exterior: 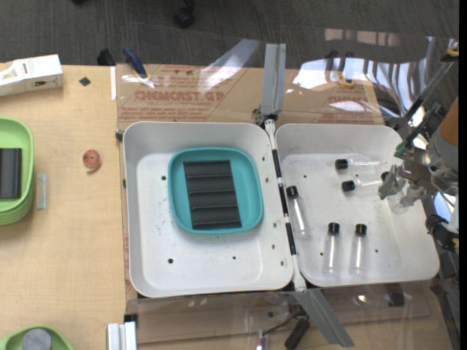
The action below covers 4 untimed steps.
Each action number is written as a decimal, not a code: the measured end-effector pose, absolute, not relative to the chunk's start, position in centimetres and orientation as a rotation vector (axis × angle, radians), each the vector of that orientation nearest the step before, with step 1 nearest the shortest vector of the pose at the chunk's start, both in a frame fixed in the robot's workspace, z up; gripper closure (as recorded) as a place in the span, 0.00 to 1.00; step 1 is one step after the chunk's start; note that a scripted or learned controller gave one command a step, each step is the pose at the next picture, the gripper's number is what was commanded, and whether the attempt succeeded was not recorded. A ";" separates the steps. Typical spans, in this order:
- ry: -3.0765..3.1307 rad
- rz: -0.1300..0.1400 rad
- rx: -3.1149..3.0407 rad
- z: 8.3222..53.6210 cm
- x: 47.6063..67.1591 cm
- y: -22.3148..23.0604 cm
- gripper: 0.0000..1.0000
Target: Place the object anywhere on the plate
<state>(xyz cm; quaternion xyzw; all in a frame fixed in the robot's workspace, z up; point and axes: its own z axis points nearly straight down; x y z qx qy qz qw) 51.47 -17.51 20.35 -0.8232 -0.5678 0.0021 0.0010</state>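
One grey arm reaches in from the right, its gripper (pixel 400 184) low over the right bin's (pixel 408 272) far-right side, whether its fingers are wide or closed I cannot tell; five clear, black-capped vials (pixel 333 245) lie scattered there; the teal plate (pixel 252 195) sits in the left bin (pixel 146 224).

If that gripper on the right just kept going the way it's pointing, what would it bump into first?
Probably the capped clear vial lying just left of the gripper, in the right bin. Depth is unclear from above, so the gripper might pass over it instead.
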 end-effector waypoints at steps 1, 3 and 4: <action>-1.782 0.006 -2.585 20.4 51.5 -17.5 0.00; -1.470 0.007 -2.776 39.3 51.6 -21.3 0.00; -1.274 0.008 -2.871 44.0 58.7 -21.1 0.00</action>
